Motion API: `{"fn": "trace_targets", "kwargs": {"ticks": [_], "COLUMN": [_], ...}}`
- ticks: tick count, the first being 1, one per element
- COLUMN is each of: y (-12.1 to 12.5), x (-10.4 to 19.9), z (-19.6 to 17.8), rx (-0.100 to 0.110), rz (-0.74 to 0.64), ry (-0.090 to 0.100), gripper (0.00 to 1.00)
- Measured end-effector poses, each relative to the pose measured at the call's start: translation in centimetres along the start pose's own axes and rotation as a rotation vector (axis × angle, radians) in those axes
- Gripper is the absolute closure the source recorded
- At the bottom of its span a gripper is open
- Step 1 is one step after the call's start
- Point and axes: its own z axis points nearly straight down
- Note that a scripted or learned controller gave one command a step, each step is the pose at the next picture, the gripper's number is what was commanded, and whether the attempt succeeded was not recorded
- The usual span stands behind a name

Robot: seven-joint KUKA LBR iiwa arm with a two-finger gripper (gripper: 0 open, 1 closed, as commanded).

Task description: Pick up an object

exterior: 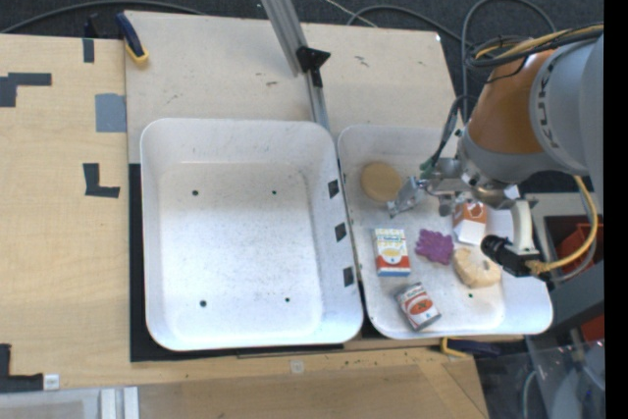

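From above, the grey arm (535,118) reaches in over the right bin (520,314), its gripper (407,199) low near the bin's upper middle, just beside a round tan object (381,180); whether it is released or clenched I cannot tell. Below it in the same bin lie a small yellow-and-white box (392,251), a purple piece (435,246), a red-and-white can (419,306) and a tan lump (477,269). The left bin (157,211) sits beside it on the surface (59,211).

arm (549,113): cut off at right edge | right bin (388,147): far-right rim hidden under arm
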Motion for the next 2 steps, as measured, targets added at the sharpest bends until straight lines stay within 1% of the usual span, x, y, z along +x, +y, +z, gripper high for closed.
{"fn": "trace_targets", "kwargs": {"ticks": [1, 2], "y": [0.0, 0.0], "x": [0.0, 0.1], "z": [5.2, 4.0], "rx": [-0.006, -0.006], "rz": [0.0, -0.001], "ry": [-0.003, -0.001], "gripper": [0.0, 1.0]}}
